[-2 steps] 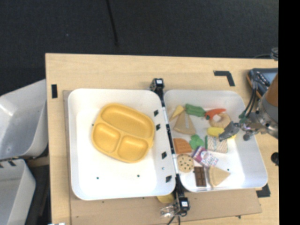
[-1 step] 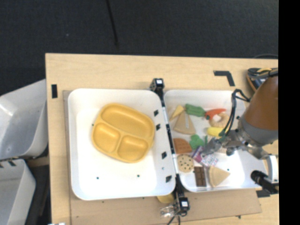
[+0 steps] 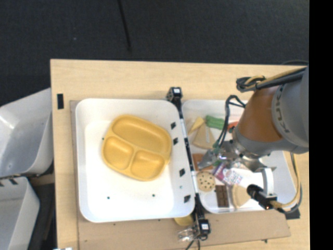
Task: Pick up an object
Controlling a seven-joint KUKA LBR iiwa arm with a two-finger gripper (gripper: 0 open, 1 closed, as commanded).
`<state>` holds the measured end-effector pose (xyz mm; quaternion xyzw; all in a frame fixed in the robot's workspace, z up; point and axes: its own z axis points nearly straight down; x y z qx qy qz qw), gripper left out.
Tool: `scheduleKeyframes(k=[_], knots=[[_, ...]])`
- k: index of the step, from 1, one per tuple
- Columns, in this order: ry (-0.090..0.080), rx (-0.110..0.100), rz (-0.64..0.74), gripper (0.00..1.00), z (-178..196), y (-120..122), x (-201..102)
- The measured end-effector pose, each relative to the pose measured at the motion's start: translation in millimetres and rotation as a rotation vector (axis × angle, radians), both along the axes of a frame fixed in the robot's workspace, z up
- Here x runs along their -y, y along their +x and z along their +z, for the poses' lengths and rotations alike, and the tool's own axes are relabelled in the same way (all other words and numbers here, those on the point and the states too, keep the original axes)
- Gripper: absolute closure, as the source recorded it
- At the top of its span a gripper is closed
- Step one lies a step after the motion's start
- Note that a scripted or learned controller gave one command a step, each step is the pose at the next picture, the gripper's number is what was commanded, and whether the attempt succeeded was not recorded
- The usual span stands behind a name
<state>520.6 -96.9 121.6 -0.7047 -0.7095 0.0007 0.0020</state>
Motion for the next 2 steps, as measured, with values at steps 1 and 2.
scheduleKeyframes(k=[1,2], knots=[[0.001,0.007,0.001,0.0,82.3,-30.6,-64.2],[-0.002,0.002,-0.004,1.0,87.1,-29.6,-59.7]])
